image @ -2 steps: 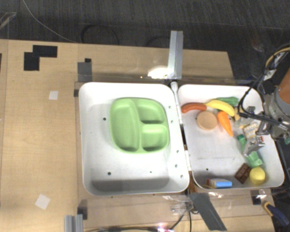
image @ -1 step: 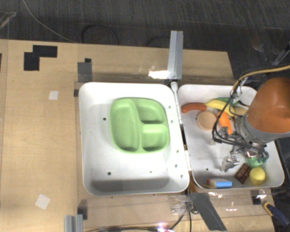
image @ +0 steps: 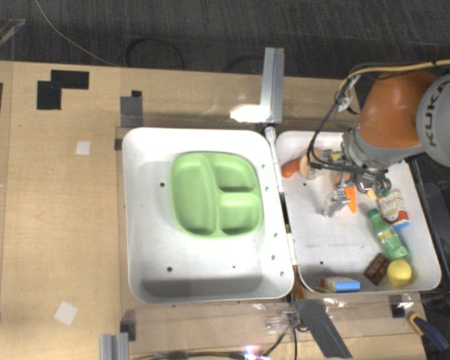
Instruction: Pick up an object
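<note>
Claw [image: 343,199] low in right bin [image: 315,246], perhaps empty

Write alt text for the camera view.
A grey arm with an orange band reaches over the right white bin, its gripper low among small items including a yellow ball. The left white bin holds a green divided tray.
</note>
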Available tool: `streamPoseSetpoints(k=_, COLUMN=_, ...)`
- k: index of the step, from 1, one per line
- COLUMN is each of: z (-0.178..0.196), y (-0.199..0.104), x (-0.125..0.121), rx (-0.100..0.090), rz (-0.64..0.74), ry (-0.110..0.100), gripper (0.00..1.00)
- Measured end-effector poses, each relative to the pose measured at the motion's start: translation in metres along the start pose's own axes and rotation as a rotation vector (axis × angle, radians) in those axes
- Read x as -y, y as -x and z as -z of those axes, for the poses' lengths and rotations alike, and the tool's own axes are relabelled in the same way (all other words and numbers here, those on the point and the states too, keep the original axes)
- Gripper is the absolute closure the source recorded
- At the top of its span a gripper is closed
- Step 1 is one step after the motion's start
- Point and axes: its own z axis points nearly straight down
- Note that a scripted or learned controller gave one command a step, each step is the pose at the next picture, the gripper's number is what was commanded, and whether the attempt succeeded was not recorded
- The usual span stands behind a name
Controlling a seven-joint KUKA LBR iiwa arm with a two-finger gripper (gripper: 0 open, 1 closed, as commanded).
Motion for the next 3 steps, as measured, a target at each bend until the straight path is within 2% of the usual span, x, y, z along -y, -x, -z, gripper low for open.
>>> streamPoseSetpoints(k=1, z=0.016, y=0.005, x=0.000, rx=0.015, rz=0.005, ry=-0.004, gripper=1.00)
streamPoseSetpoints(k=2, z=0.141, y=0.037, x=-0.043, rx=0.008, rz=-0.079, ry=0.000, gripper=1.00)
streamPoseSetpoints(k=3, z=0.151, y=0.038, x=-0.043, rx=0.011, rz=-0.076, ry=-0.001, gripper=1.00)
